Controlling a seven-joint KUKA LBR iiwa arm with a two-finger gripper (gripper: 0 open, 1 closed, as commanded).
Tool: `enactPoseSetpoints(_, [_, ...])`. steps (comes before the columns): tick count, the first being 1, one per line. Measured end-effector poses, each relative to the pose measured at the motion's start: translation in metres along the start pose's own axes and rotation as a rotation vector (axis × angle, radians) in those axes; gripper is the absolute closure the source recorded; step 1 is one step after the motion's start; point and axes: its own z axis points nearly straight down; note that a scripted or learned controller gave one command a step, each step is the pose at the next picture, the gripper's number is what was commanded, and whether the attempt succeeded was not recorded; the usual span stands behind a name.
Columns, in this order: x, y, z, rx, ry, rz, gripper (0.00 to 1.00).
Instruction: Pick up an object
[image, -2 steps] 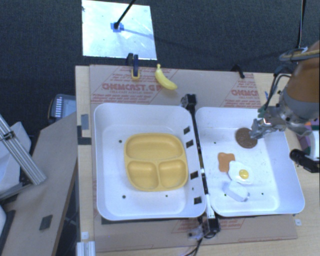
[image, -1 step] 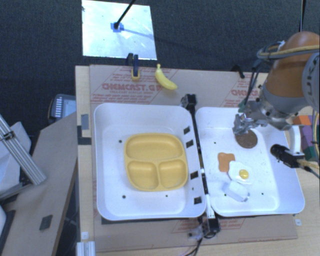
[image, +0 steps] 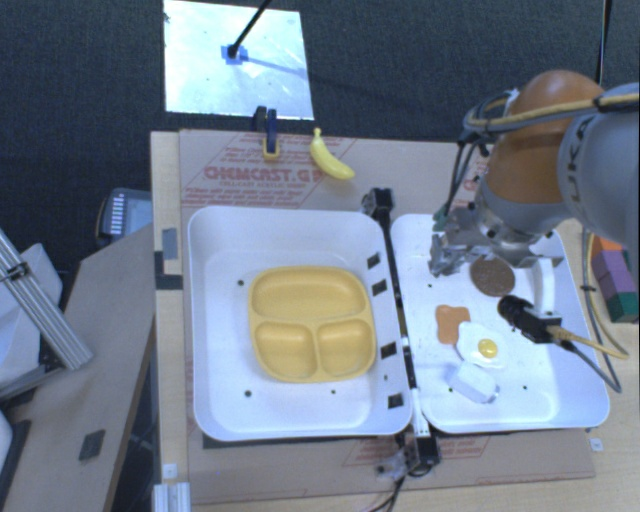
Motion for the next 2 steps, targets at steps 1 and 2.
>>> enactPoseSetpoints(1, [0.049,-0.002,0.008,0.000,0.001,0.000,1.00])
enactPoseSetpoints(2, [0.103,0.007,-0.003,-0.002,0.001,0.000,1.00])
